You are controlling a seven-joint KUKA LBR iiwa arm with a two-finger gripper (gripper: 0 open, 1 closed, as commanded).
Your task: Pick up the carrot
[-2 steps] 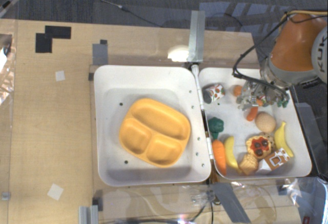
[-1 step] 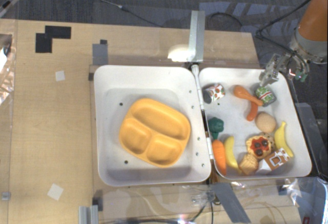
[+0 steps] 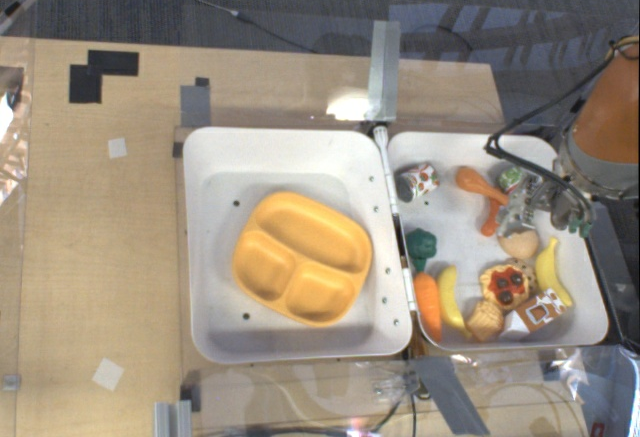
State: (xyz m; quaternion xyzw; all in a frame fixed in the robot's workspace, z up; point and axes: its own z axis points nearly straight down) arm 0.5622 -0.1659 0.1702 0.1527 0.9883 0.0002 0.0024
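Note:
The carrot (image 3: 427, 303) is a short orange piece lying along the left wall of the right bin (image 3: 596, 325), near its front corner, beside a small banana (image 3: 448, 297). My gripper (image 3: 518, 213) hangs low over the back middle of that bin, well to the right of and behind the carrot. It is just above a beige toy (image 3: 519, 246) and next to a curved orange toy (image 3: 480, 188). Nothing can be seen held in it.
The right bin also holds a small can (image 3: 418, 182), a green broccoli piece (image 3: 421, 245), a pizza slice (image 3: 506, 283), a cookie (image 3: 485, 320), a second banana (image 3: 551, 270) and a small box (image 3: 544, 310). A yellow divided plate (image 3: 301, 256) lies in the left bin (image 3: 210, 325).

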